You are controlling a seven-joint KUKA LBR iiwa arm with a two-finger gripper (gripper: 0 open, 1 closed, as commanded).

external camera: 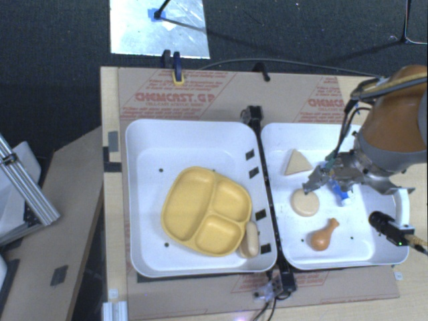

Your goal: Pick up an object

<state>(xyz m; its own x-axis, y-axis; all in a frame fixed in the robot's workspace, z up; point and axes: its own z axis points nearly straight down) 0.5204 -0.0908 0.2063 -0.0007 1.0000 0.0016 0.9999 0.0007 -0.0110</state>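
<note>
the bench (167,89) was a brown board printed with red letters, and it bore two shallow white bins of smooth plastic with rounded corners. the left bin (144,146) held one yellow tray (206,209), glossy and rounded, split into three compartments and lying turned at an angle towards the bin's near right corner. one pale beige roll (250,239), oblong and matte, lay touching the tray's near right edge, close to the bin's right wall.

the right bin (358,246) held three toy foods. one tan wedge (297,162), triangular like a slice of cheese, lay near the far left corner. one cream disc (305,203), round and flat, lay near the left wall, midway along it. one orange-brown drumstick (323,235), bulbous at one end and thin at the other, lay near the middle of the near edge.

the grey arm (394,122) with its orange band reached in over the bin's right side. the gripper (314,184) hung just above the far edge of the disc, with a blue part (343,194) beside it; how far it was open could not be told, and nothing was seen in its grasp.
</note>
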